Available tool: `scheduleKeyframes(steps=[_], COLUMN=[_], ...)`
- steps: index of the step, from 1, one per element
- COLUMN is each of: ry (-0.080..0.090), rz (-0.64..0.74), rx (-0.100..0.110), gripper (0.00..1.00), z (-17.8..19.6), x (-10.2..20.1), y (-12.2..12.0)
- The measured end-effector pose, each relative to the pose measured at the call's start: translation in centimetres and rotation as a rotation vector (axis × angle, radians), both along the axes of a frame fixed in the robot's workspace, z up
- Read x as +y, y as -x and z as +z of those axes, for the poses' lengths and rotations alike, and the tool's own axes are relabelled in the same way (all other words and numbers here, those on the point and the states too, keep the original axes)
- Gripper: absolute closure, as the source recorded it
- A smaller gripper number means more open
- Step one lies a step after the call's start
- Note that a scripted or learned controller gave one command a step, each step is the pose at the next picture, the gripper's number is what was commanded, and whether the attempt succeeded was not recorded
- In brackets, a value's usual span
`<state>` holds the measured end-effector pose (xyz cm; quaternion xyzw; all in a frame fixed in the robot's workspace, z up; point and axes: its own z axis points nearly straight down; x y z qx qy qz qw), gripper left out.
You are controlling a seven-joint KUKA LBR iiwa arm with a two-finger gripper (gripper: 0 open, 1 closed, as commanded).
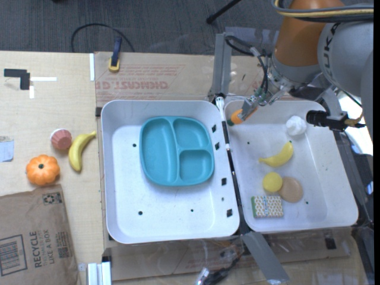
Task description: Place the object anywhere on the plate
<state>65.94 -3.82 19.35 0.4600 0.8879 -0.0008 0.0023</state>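
Observation:
A teal divided plate (177,149) lies in the left bin (119,206). My gripper (244,110) reaches down into the far left corner of the right bin (332,212). A small orange object (236,118) sits right at its tip, against the bin's corner. The gripper's own body hides how it meets the object. A yellow banana (279,155), a white lump (295,125), a yellow ball (272,182), a tan round piece (291,190) and a patterned sponge-like block (268,206) lie in the right bin.
On the bench left of the bins lie a second banana (79,149), a small pumpkin (43,170) and a pink cupcake-like toy (61,139). A black clip (225,137) sits on the rim between the bins. The arm's orange band (306,25) rises at the far right.

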Motion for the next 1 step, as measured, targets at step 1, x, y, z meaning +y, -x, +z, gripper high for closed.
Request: scheduleKeyframes(steps=[1], ry=[-0.002], rz=[-0.034], rx=[0.002], gripper=[1.00], z=[2.86], x=[6.39], y=[3.28])
